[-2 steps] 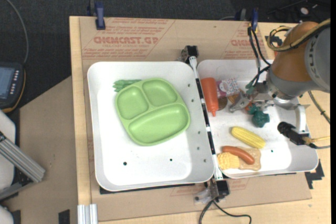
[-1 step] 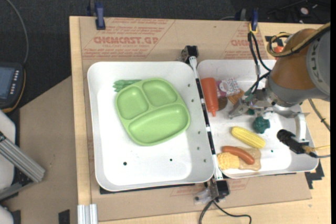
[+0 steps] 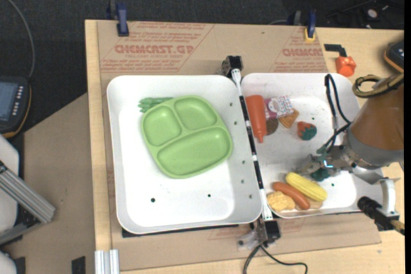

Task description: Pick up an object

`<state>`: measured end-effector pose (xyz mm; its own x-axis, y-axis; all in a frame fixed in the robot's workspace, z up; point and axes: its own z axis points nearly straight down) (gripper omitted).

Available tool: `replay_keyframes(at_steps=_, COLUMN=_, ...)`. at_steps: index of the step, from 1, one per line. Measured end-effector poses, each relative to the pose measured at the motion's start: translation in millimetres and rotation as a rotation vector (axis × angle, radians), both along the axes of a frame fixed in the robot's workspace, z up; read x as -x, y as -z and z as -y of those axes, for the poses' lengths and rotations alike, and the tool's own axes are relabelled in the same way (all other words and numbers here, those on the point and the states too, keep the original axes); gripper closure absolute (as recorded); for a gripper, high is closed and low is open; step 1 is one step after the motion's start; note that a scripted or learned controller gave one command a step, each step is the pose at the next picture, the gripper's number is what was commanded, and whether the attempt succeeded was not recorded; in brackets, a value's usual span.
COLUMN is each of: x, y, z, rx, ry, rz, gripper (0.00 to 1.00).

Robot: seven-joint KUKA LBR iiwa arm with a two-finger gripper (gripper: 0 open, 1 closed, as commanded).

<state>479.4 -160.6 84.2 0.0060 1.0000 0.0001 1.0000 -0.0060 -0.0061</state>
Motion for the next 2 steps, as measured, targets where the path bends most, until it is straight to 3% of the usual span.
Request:
replay_keyframes(at_steps=1, x=-4, y=-10, z=-2, rx=0.001, ry=-0.005, rz=0.009, gripper=1.00)
replay_keyframes(at_steps=2, x=-48, y=-106, z=-123, rx=-0.003, ry=-0.021, rz=0.019, gripper=1.00)
